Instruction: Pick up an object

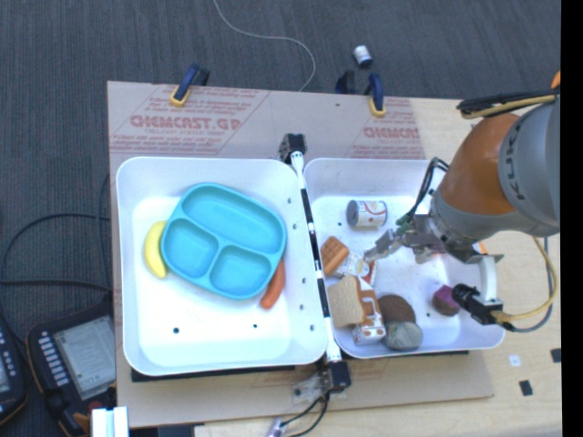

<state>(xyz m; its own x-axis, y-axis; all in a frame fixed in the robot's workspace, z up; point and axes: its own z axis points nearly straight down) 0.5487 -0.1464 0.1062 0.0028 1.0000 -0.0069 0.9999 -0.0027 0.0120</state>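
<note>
My gripper (387,242) hangs over the middle of the right bin (405,173), reaching in from the right. Just behind it a small white and red can (366,213) lies on its side. An orange block (334,255) sits to the gripper's left, near the bin's left wall. In front of the gripper are a brown slice of bread (344,300), a red and white carton (368,315), a dark brown round object (397,307) and a grey stone (404,336). A small purple object (445,299) lies under the arm at the right.
The left bin (137,326) holds a blue divided tray (223,241), a yellow banana (154,248) at the tray's left and an orange carrot-like piece (272,288) at its right. A ridge (310,235) divides the bins. Clamps (376,96) and cables lie along the back.
</note>
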